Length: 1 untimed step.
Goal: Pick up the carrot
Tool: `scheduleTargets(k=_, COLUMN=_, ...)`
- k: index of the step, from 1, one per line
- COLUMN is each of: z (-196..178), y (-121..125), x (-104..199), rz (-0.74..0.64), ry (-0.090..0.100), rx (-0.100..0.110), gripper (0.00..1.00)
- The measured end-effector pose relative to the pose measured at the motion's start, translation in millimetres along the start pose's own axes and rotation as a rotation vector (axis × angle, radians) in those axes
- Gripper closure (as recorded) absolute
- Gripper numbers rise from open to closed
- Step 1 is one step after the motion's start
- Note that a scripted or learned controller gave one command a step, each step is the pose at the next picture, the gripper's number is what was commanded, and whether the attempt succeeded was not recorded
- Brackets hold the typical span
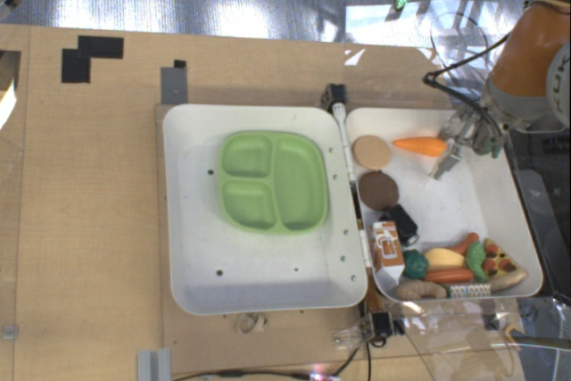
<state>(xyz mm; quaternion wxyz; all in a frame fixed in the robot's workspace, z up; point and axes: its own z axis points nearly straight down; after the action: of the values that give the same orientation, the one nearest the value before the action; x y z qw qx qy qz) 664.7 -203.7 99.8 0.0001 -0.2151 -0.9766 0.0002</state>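
Observation:
The orange carrot (417, 145) lies on its side near the back of the right bin (486, 201), its tip pointing left toward a tan round cookie (371, 152). My gripper (457, 147) hangs just to the right of the carrot's thick end, low over the bin floor. Its metal fingers (444, 163) point down and to the left. The carrot rests on the bin floor beside the gripper, not between the fingers.
A green divided plate (272, 181) sits in the left bin (192, 281). In the right bin lie a dark brown disc (378, 189), a black block (401, 224), a small carton (386, 245) and several toy foods (455, 268) at the front.

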Motion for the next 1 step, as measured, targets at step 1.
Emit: scheduleTargets(k=1, z=9.5, y=13.6, x=11.2, rz=0.109, ry=-0.006, rx=0.01, gripper=0.0)
